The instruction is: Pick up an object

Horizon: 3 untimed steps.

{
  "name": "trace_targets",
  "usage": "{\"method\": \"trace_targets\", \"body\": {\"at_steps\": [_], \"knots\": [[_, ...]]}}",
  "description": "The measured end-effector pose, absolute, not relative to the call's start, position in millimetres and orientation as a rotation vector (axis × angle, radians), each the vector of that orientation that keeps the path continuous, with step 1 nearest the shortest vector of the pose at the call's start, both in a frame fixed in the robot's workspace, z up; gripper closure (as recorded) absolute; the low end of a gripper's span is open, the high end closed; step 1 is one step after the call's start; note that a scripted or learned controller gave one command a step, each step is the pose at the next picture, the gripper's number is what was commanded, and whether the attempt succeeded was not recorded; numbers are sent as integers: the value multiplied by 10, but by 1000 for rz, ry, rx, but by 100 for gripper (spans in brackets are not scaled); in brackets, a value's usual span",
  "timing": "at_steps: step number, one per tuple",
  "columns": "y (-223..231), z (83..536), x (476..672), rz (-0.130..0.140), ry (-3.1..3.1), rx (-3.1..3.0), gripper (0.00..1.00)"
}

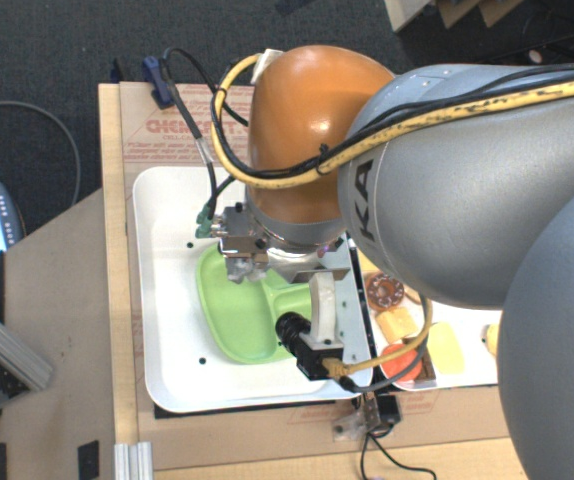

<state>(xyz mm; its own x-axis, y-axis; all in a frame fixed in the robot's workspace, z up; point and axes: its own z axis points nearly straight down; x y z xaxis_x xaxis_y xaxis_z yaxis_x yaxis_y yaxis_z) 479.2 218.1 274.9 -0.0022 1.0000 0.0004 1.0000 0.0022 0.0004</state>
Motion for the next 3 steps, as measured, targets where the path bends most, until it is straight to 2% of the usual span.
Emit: {"method": "trace_targets", "body": {"at_steps": [1,2,3], "knots": [[1841,1669,5590,12,-2214,-2228,100],[1996,1188,4733,17,-2216,-2214,100],[1877,869,5530,-4,-2219,-2223,100]]}}
